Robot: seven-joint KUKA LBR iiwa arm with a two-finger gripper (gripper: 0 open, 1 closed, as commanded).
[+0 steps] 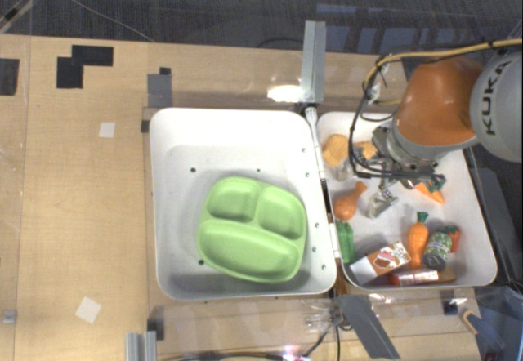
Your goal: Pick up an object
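Hovering over the right bin, my gripper sits low among the clutter, and I judge this the descent before a grasp; whether it is wide or narrow I cannot tell. Nearest lies a smooth orange pear-shaped piece, just beside it; the next move calls for centring over one item. The left bin holds a glossy green divided plate.

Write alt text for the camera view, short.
A grey KUKA arm with an orange band reaches from the right, its pincer low over the right bin, which holds small toy foods, including a carrot and a can. The left bin holds a green divided tray.
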